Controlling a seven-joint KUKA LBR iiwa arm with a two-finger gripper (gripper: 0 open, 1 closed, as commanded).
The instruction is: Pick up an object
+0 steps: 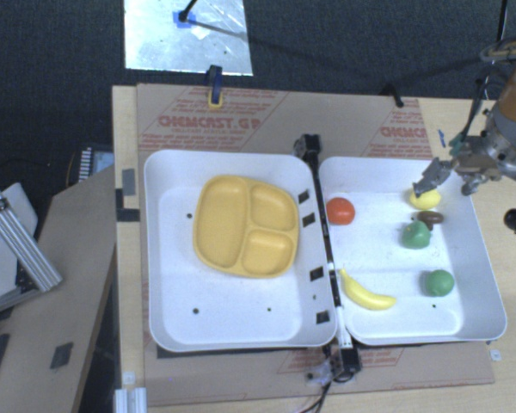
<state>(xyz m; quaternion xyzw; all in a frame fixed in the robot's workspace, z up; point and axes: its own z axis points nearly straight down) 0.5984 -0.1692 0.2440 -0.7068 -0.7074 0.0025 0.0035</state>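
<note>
The right bin (473,317) holds several small items: a yellow lemon-like fruit (425,200), an orange-red ball (340,211), a green fruit with a brown top (415,234), a green ball (439,282) and a banana (367,292). My gripper (451,180) hangs over the bin's far right corner, open, with nothing between its fingers. Its left fingertip (431,179) is just above and beside the yellow fruit.
The left bin (168,308) bears a yellow divided plate (245,226). A black hinge strip (322,239) runs between the two bins. A brown board lies under both, with a foil sheet (187,22) beyond it.
</note>
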